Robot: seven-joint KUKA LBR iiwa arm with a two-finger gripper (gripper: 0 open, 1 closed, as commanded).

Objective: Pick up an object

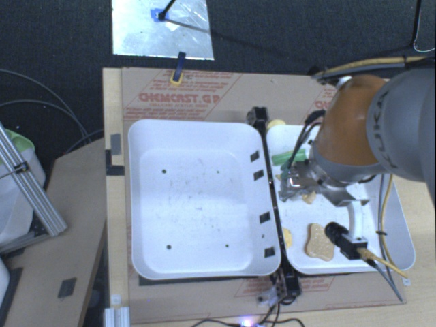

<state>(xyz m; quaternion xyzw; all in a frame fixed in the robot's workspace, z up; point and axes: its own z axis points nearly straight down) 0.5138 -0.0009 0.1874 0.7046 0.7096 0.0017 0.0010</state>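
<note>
The grey arm (402, 125) with its orange band (351, 121) fills the upper right of the frame and bends down over the right bin (402, 251). The claw (294, 182) sits low at the left side of that bin, close to the divider between the two bins, around the centre-right of the frame. It is mostly a cluster of metal and cable from this angle, and I cannot tell how far it is open or whether anything sits in it.

Several objects lie in the right bin. A tan, biscuit-like piece (319, 242) rests near the bin's lower edge, below the claw and apart from it. A small yellow piece (287, 238) lies just left of it, against the bin's left wall. A green object (285, 158) shows just above the claw, partly hidden by the arm, and a pale yellow round object (276, 124) sits at the bin's upper left corner. A small tan bit (308, 197) lies just beside the claw, possibly touching it.

The left bin (197, 196) takes up the middle of the frame. Both bins rest on a cardboard-covered surface (184, 94), with a shiny metal sheet (162, 18) on the dark floor at the upper left.
</note>
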